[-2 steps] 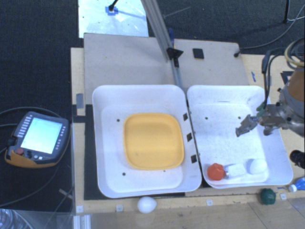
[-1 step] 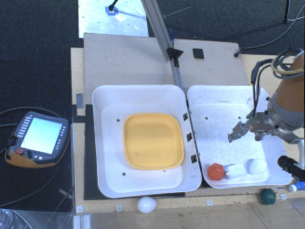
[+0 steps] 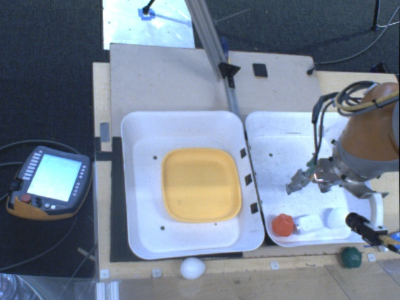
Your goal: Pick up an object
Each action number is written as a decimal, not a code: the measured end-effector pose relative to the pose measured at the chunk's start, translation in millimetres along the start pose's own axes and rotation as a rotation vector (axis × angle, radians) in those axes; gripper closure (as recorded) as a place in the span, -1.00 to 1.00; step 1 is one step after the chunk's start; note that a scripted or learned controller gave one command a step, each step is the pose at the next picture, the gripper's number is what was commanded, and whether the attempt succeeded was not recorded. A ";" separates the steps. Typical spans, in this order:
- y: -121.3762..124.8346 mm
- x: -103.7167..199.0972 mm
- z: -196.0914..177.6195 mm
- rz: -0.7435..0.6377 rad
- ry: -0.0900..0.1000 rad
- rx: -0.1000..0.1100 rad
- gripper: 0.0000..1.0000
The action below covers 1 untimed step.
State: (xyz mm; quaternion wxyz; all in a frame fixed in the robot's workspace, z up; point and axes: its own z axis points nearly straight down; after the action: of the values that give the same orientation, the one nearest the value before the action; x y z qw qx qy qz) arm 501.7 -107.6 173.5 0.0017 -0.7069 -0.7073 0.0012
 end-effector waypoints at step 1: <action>-7.3 6.0 57.0 0.000 0.000 0.000 -1.00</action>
State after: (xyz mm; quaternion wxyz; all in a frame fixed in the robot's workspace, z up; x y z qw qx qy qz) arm 494.2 -101.6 116.5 0.0017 -0.7070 -0.7072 0.0012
